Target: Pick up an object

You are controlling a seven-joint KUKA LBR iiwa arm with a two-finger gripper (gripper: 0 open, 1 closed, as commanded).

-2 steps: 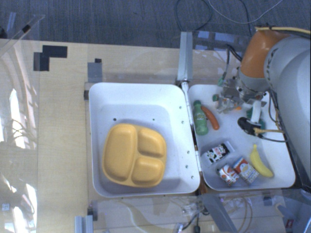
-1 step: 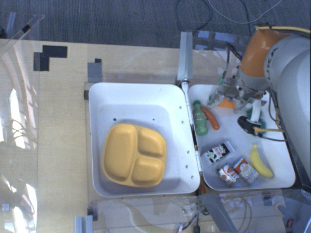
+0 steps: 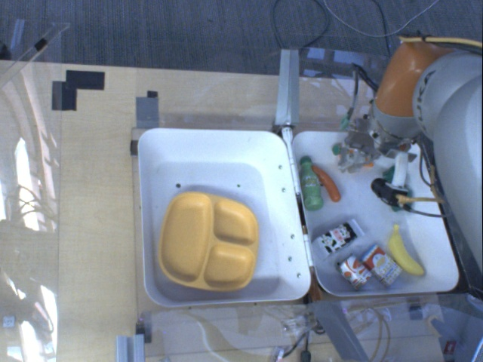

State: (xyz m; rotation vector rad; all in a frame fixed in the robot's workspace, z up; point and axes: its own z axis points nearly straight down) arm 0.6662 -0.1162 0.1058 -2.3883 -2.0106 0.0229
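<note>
While the hand (image 3: 355,155) hovers over the right bin (image 3: 438,274), its grip state stays unclear.

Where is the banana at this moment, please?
In the camera view, the banana lies in the right bin, near its right wall at the lower end, just right of the two small cartons.

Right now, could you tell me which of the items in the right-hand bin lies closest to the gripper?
The orange carrot, lying just below and left of the gripper. The green bottle beside it is slightly farther, and the banana and small cartons sit at the bin's near end.
</note>
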